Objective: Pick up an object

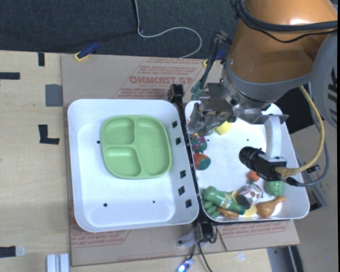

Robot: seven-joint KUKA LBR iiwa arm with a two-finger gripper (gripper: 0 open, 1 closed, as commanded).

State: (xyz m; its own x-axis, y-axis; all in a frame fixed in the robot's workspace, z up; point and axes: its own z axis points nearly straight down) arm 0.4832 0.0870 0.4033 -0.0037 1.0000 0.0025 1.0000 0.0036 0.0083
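Two bins: left bin [85, 203] holds plate [137, 146]; wide bare floor around it.
Gripper [207, 118]: over right bin's [232, 146] upper-left edge; grasp cannot be told.
Toys [218, 197]: crowd lower edge; centre open.

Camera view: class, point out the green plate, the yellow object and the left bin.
green plate [153, 147]: camera view, its right compartment.
yellow object [223, 128]: camera view, its visible middle.
left bin [130, 205]: camera view, bare floor near its front.
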